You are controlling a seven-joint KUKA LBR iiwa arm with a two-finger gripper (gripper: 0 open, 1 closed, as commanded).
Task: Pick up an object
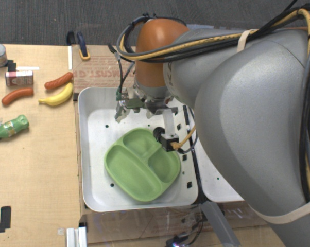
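Fingers (119, 111) spread, empty, over bin (93, 138) beside green plate (139, 166)

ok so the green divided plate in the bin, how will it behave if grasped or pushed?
The green plate looks like moulded plastic: probably stiff and light for its size. Broad and shallow, it likely offers only rim and dividers to pinch, and may slip. Pushed, it should slide on the white bin floor, not roll.
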